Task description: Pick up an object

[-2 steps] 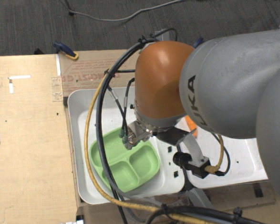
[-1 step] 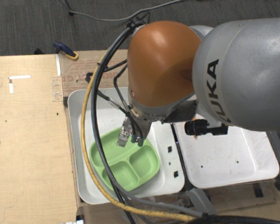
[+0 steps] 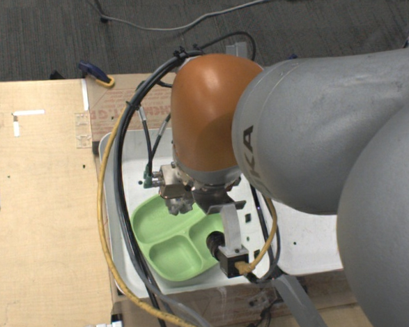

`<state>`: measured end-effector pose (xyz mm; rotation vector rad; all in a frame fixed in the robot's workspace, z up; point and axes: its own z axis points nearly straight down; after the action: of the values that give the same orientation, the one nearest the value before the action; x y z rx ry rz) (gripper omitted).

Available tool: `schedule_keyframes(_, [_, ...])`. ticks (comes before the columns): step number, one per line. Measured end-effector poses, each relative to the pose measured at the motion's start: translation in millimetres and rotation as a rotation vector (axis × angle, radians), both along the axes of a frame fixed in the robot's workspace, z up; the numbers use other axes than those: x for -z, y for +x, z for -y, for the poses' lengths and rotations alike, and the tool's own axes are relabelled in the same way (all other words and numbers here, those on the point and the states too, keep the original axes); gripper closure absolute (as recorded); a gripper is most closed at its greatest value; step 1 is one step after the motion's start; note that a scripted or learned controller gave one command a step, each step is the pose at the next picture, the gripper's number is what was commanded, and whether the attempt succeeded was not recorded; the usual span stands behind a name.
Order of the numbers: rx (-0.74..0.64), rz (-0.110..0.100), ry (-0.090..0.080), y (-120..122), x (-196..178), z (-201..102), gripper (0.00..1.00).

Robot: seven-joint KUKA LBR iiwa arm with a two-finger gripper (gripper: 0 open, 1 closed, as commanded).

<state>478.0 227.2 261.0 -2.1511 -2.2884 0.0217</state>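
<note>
A light green divided tray [image 3: 170,249] lies in the left white bin [image 3: 115,221], towards its front half. Two of its compartments show, and its right part is hidden under the arm. My gripper [image 3: 202,203] hangs below the orange wrist band [image 3: 208,110], directly over the tray's upper right part. The wrist and its mounted hardware cover the gripper from above. I cannot tell whether it touches the tray.
Black and yellow cables [image 3: 120,200] loop down the arm's left side across the left bin. A bare patch of the right bin [image 3: 304,246] shows under the grey arm. A wooden bench top [image 3: 40,206] lies to the left, with a blue and yellow clamp [image 3: 97,72] at its back edge.
</note>
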Motion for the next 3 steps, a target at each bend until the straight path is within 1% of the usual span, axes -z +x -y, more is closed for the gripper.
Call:
schedule_keyframes(1, [0.057,0.001,0.000,25.4,28.0,11.6,1.00])
schedule_keyframes(2, [-0.720,-0.003,0.010,0.9,1.6,23.5,1.00])
schedule_keyframes(3, [-0.064,0.000,0.003,29.0,78.2,16.0,1.00])
